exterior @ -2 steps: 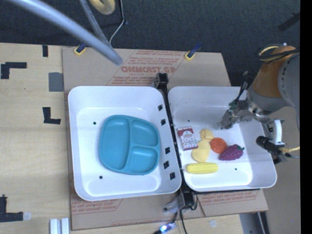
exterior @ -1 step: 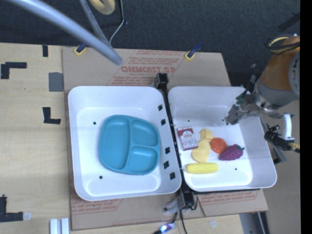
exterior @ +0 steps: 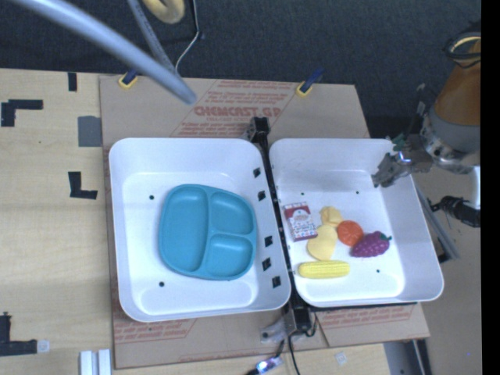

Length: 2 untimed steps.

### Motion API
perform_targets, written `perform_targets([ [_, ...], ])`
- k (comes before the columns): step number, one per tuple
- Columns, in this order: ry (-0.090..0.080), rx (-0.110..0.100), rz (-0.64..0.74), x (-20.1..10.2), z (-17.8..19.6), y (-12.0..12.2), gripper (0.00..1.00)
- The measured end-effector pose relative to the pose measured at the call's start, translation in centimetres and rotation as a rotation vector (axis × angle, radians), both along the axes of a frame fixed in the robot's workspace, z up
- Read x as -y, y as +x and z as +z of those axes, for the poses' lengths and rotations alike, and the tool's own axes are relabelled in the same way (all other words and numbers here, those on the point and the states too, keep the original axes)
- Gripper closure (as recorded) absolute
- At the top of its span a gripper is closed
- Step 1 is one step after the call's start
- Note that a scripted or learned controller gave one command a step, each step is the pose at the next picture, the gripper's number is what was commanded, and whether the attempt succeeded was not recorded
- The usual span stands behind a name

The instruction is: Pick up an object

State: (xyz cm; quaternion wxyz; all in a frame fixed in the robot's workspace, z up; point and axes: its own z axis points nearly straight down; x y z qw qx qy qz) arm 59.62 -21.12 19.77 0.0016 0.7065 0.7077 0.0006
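The tool (exterior: 386, 172) is seen above the right bin's (exterior: 414, 233) far right rim; its grip cannot be told. The toy corn (exterior: 323, 269), grapes (exterior: 370, 244) and tomato (exterior: 349, 231) lie nearer, leftward, apart from it.

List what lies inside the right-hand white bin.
Inside the right bin: a small red card, yellow corn, an orange ball, purple grapes, and a yellow piece partly covered by the ball.

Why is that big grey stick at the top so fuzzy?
In the camera view the grey bar sits close to the lens, so it blurs; the tray and corn below look sharp; soft light leaves faint shadows along the bin walls.
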Motion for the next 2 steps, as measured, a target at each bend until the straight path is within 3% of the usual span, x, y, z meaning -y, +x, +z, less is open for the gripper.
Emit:
perform_targets([
  [1, 0.002, -0.002, 0.004, -5.1, 1.4, 0.8, 1.00],
  [2, 0.002, -0.005, 0.004, -10.2, 0.5, 1.7, 1.00],
])
